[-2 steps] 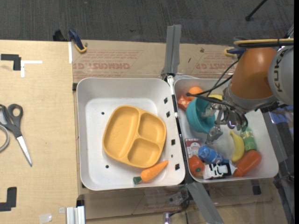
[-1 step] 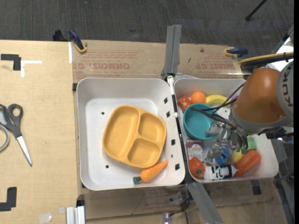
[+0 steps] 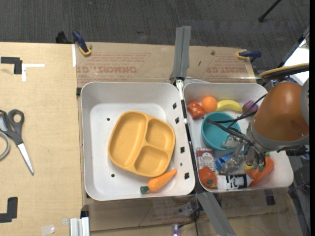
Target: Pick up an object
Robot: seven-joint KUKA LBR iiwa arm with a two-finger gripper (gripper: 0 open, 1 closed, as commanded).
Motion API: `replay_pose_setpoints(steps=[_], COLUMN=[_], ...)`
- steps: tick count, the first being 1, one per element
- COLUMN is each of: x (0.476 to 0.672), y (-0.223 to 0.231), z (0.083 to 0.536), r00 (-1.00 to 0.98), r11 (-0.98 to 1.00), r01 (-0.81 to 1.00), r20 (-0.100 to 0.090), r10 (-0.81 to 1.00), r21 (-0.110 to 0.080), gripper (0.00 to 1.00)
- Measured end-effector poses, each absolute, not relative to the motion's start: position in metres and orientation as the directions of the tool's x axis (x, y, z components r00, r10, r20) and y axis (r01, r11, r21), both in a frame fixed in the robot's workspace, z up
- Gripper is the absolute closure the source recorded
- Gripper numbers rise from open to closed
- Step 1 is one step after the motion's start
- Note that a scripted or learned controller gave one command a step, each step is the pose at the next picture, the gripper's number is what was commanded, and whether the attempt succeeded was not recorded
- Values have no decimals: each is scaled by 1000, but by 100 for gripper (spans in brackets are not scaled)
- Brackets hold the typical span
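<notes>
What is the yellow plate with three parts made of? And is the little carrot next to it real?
The yellow three-compartment plate looks like moulded plastic: one even colour, rounded edges, a soft matte sheen. The small orange carrot with a green stub is probably a toy, plastic or rubber: its skin is smooth and evenly coloured, though the view alone cannot fully rule out a real one.

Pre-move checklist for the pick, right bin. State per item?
1. Gripper over right bin: ok, low among the clutter.
2. Fingers open or shut: cannot tell, hidden in cables and toys.
3. Object held: cannot tell, nothing seen between the fingers.
4. Target isolated: not ok; teal bowl, tomato and card crowd together.
5. Left bin items apart from the arm: ok; yellow plate and carrot lie there.
</notes>
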State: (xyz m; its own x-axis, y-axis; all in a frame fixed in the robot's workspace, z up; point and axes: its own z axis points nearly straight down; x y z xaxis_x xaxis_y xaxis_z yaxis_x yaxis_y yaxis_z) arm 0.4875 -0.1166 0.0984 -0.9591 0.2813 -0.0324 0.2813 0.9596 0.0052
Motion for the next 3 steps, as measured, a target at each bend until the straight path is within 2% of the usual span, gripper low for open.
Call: replay_pose_setpoints(steps=[1,2,3], x=[590,505,598], y=[-109,-115,-118], z=[93,92,93], r00=[-838,-794,-771], r11=[838,794,771], r01=[545,607,636], r20=[-6,0,-4], r10=[545,607,636], r21=[1,-1,1], gripper=[0,0,0])
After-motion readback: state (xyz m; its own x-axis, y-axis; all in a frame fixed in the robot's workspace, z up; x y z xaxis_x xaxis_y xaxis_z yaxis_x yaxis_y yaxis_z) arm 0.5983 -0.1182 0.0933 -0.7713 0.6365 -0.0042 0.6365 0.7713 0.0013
